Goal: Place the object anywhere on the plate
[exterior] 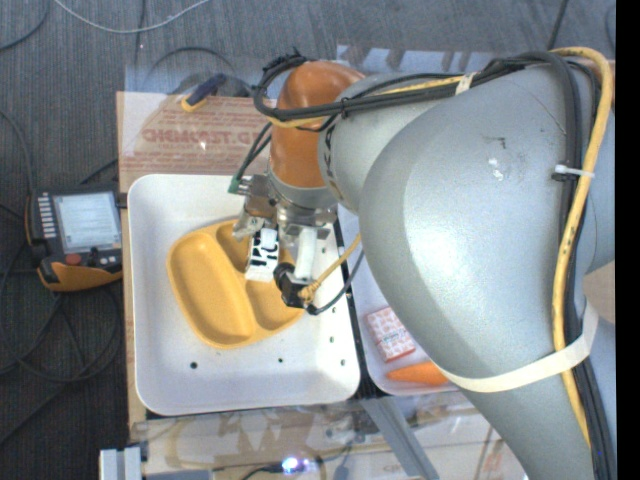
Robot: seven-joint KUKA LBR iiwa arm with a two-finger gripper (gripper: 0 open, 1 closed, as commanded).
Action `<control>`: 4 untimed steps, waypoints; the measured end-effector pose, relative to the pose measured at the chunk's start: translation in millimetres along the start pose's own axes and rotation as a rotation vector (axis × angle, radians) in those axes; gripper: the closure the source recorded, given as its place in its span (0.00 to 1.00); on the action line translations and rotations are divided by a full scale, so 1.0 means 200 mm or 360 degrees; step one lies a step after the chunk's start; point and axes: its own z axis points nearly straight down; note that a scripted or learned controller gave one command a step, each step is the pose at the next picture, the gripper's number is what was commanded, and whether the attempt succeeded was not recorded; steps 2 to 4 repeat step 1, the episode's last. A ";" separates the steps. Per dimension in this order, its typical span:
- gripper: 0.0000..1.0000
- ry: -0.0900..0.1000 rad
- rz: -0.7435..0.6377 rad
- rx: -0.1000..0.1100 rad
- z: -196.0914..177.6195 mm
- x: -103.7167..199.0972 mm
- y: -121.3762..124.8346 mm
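While my end effector hangs over the yellow plate in the left bin, can't tell its grip state; the orange object lies lengthwise left-right in the right bin.

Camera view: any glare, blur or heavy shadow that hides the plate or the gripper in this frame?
Camera view: the lighting is even and the focus fairly sharp on the yellow plate and the left white bin; the bin reads bright but not blown out; soft shadow falls under the gripper onto the plate; the grey arm, large and near the lens, blocks much of the right bin.
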 end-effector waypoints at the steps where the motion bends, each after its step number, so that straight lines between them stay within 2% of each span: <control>1: 0.00 0.0004 -0.0008 0.0005 0.02 0.02 -0.01; 4: 0.00 0.0004 -0.0008 0.0005 0.02 0.02 -0.01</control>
